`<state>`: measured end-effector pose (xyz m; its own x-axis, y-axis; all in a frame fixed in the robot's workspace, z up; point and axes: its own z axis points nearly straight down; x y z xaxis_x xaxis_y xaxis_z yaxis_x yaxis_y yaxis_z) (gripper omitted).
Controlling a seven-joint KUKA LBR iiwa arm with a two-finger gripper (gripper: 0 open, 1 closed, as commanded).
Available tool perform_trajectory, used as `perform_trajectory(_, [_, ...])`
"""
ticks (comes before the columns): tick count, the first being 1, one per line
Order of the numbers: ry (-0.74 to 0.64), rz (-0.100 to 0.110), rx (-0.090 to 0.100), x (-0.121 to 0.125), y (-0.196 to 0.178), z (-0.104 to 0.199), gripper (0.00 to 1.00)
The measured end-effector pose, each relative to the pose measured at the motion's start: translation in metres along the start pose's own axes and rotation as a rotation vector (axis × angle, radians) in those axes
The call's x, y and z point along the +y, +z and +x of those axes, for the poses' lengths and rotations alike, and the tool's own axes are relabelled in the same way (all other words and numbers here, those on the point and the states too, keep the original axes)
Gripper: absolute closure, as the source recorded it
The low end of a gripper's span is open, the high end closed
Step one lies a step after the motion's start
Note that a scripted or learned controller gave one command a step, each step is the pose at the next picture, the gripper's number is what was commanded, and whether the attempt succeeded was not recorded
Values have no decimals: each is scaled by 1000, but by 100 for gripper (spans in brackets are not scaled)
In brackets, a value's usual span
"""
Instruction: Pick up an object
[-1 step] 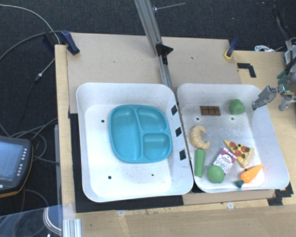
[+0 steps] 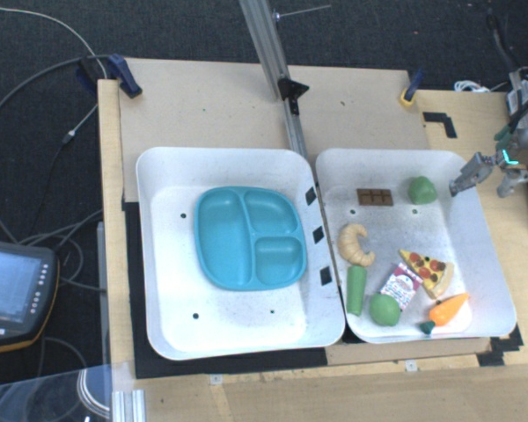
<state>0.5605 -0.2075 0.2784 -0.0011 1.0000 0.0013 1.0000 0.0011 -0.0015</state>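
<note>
In the left bin [image 2: 158,236] lies a teal tray [image 2: 250,237]; end effector [image 2: 480,172] state unclear.

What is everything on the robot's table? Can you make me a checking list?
Surface: tan bench with two white bins, left bin and right bin.
Job's things: in the right bin, chocolate bar, green ball, croissant, cucumber, lime, pink carton, pizza slice, carrot.
Clutter: blue divided plate in the left bin.
Grippers: gripper at the right bin's far right rim, holding nothing seen.
Cables: white cable on the dark floor at left.
Surroundings: metal pole, handheld screen at left.
</note>
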Motion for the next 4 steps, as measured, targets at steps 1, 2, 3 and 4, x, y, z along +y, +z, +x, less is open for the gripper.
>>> perform_trajectory(1, [1,4,1,1,63,0,0])
perform_trajectory(2, [0,6,3,2,125,7,0])
perform_trajectory(3, [2,7,2,-8,179,2,0])
perform_trajectory(4, [1,-3,0,-5,164,1,100])
